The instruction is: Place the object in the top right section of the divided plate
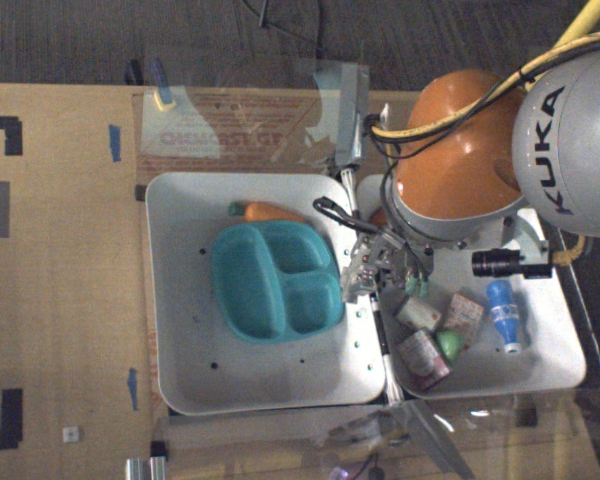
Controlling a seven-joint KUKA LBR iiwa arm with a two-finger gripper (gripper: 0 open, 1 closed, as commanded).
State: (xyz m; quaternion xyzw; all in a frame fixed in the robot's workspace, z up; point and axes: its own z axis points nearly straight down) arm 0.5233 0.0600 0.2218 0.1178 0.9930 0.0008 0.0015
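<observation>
The plate (277, 280) sits in the left bin (175, 298). The arm (460, 168) leans over the bins' shared edge — its gripper (375, 268) is a blurred tangle, and whether it grips anything, I cannot tell.

A single camera looks down from above the bench (60, 268) at a slight slant, taking in both white bins (180, 368) side by side, with the arm (460, 168) looming large and close at the right.
</observation>
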